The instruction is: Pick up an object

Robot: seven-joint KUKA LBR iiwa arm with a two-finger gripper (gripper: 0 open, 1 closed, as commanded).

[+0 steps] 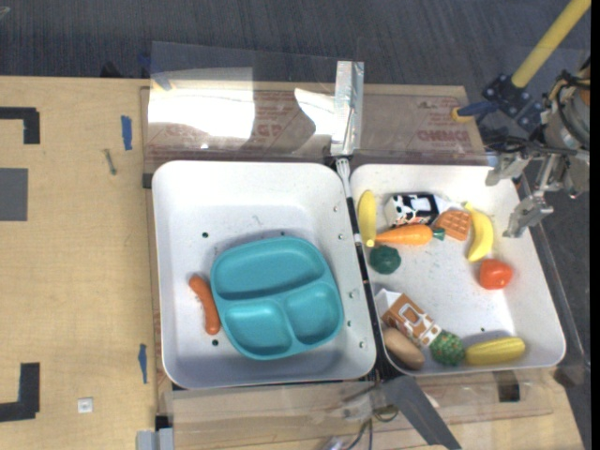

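The right bin [548, 293] holds several toy foods: a yellow banana [367, 216] upright by the left wall, a carrot [403, 237], a black-and-white cow toy [413, 208], a waffle [453, 224], a second banana [481, 235], a red tomato [494, 274], a dark green ball [384, 259], a small printed box [412, 319], a brown potato [403, 348], broccoli [447, 348] and a yellow piece [494, 350]. My gripper [514, 198] hangs over the bin's far right corner, above and right of the second banana. It is open, with nothing between its fingers.
The left bin [178, 214] holds a teal divided plate [277, 295] and a red sausage [205, 305] beside it. A clear plastic sheet [244, 111] and a taped upright strip [347, 106] stand behind the bins. Bare bench lies at left.
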